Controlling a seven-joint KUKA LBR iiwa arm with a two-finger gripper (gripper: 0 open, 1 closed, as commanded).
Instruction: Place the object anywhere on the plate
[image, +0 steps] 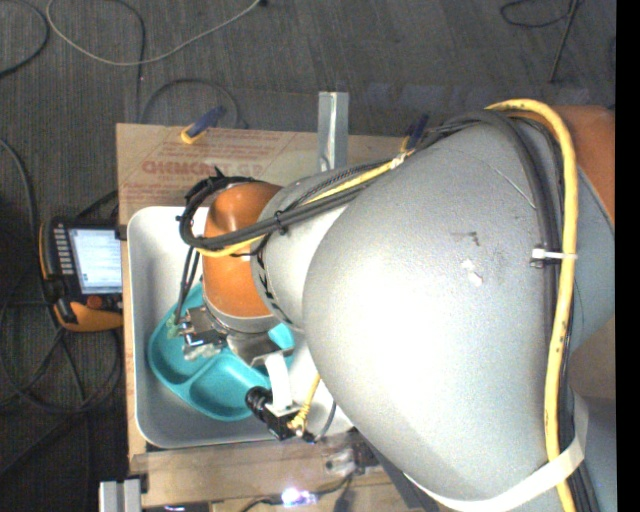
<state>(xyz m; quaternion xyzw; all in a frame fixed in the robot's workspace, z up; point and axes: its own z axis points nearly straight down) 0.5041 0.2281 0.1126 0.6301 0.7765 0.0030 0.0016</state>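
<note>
Plate (205, 385), teal and glossy, lies in the lower part of the left white bin (150, 300), and that's where the action sits right now. Closest to the camera, the arm's huge grey body (440, 300) swells across the right half of the view, with a yellow cable (562, 250) running down its flank and a white tie cinched around it. Below that bulk comes the orange band (235, 235), wrapped by black cables, and then the wrist drops straight over the plate. The gripper (215, 345) hangs above the plate's upper edge, buried under its own wrist, so whether it grasps anything or stands released, I cannot tell. Further out, the bin rests on a brown board surface (200, 160). Beyond the left edge, a handheld controller with a lit screen (90, 270) lies on the dark carpet floor (60, 100) among loose cables.
</note>
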